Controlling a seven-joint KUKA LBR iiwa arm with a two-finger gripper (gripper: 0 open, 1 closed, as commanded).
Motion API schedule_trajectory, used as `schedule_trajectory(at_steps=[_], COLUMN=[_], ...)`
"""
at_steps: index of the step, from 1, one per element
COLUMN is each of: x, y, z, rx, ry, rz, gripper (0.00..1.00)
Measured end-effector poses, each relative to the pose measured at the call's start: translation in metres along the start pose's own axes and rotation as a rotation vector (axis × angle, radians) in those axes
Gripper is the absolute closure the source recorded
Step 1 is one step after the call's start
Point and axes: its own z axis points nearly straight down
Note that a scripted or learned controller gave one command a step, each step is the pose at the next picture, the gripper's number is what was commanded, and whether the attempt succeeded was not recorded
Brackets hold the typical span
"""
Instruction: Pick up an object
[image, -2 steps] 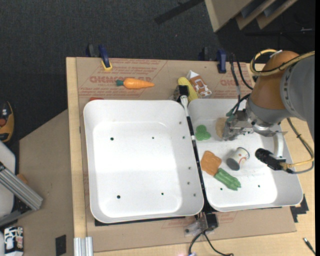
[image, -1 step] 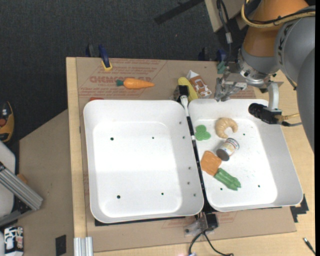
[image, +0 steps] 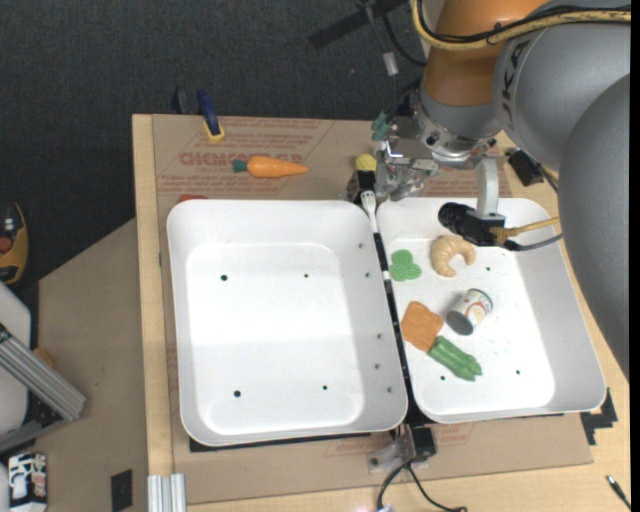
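The right bin (image: 560, 380) holds a tan croissant (image: 452, 253), a flat green leaf-shaped piece (image: 405, 266), a small can (image: 470, 310) lying on its side, an orange slab (image: 422, 324) and a green pickle-like piece (image: 456, 358). My gripper (image: 383, 185) hangs over the far left corner of that bin, by the rim shared with the left bin. It is above and behind the green leaf piece, apart from every object. I see nothing held in it.
The left bin (image: 190, 300) lies beside the right one. A toy carrot (image: 272, 168) rests on the brown board behind the left bin, with a blue clip (image: 210, 115) at the board's far edge. The arm's bulk covers the upper right.
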Motion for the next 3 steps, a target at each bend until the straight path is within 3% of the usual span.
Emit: schedule_trajectory(at_steps=[2,3], x=[0.107,0.195], y=[0.009,0.010], z=[0.023,0.001], rx=[0.005,0.001], ry=[-0.001,-0.001], rz=[0.004,0.002], gripper=[1.00,1.00])
